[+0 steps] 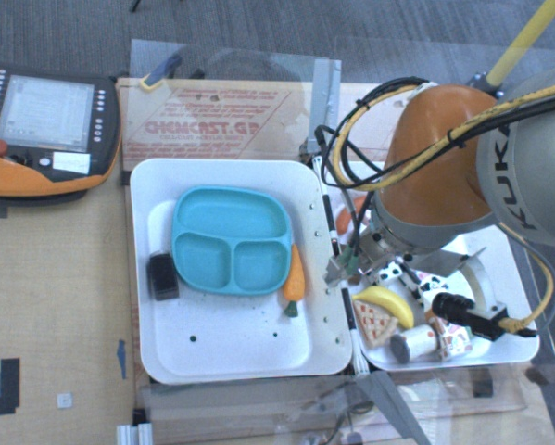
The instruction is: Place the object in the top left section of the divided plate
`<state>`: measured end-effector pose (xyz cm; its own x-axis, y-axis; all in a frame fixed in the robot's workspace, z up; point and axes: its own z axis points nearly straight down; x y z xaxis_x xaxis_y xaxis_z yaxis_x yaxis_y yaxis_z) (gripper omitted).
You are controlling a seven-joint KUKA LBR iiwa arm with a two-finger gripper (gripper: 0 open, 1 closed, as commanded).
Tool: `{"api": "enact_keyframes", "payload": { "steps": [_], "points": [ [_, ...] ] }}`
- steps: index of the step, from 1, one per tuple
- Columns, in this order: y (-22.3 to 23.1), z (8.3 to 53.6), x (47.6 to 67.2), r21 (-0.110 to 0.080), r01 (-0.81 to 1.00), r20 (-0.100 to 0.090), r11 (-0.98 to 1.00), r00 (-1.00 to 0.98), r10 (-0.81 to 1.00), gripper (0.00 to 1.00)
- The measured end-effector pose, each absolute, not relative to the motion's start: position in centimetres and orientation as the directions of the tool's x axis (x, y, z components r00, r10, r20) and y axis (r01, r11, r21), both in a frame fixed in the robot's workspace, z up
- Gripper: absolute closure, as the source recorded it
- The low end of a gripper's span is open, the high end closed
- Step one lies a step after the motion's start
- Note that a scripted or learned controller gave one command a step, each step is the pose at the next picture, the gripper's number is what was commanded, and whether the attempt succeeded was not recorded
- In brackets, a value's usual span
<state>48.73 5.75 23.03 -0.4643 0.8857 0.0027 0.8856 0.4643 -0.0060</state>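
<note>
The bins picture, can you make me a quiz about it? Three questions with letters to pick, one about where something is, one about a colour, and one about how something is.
1. Where does the toy carrot lie?
A. In the left bin, against the right edge of the plate
B. In the right bin, on the banana
C. On the floor

2. What colour is the divided plate?
A. Red
B. Light blue
C. Yellow

3. How do the plate's sections look?
A. All three bare
B. One holds the carrot
C. One holds the black block

Answers:
1. A, the carrot rests on the bin floor, touching the plate's right rim.
2. B, the whole plate is light blue.
3. A, the carrot and the black block both lie outside the plate, on either side.
</note>
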Motion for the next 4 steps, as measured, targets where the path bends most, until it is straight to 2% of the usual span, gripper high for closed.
{"api": "enact_keyframes", "payload": {
  "steps": [1, 2, 3, 4],
  "points": [
    [7.5, 23.1, 52.4, -0.002, 0.865, 0.000, 0.502, -0.502, 0.865, 1.00],
    [6.2, 24.6, 61.4, -0.002, 0.870, 0.000, 0.493, -0.493, 0.870, 1.00],
    [5.3, 18.2, 58.0, -0.004, 0.825, 0.002, 0.565, -0.565, 0.825, 1.00],
    [7.8, 23.5, 52.9, -0.004, 0.769, 0.003, 0.640, -0.640, 0.769, 1.00]
  ]
}}
